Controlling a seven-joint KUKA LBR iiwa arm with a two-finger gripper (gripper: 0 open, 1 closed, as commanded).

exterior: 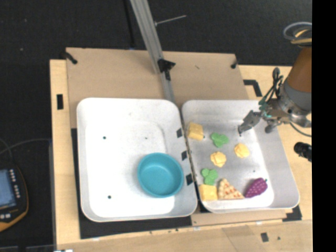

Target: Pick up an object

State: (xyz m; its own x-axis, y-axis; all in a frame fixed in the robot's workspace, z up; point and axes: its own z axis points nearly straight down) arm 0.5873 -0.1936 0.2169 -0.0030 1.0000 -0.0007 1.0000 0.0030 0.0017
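nearest the lens, along the 6 o'clock edge, runs the pale wooden table (pixel 131 238) that carries everything. on it sits the left shallow white plastic bin (pixel 105 125), with a round teal plastic bowl (pixel 159 174) at its 5 o'clock corner. beside it, edges touching, is the right shallow white plastic bin (pixel 273 193), which holds the small toy foods. the grey arm with its orange band (pixel 300 75) comes in from 3 o'clock, and its hand (pixel 257 122) hangs over that bin's 1 o'clock part; one finger (pixel 247 124) slants toward 8 o'clock, but how far the hand is open i cannot tell, and nothing shows between its fingers.

smaller pieces: a purple toy grape bunch (pixel 255 187) at 5 o'clock, a toy pizza slice (pixel 229 190), a yellow block (pixel 195 131) at 9 o'clock, a green leafy piece (pixel 220 139).

likeliest target is the small round yellow toy (pixel 241 150), near the hand, toward 7 o'clock from it. it is roundish, so no long axis or heading can be read; a short drop that way seems all that is needed.
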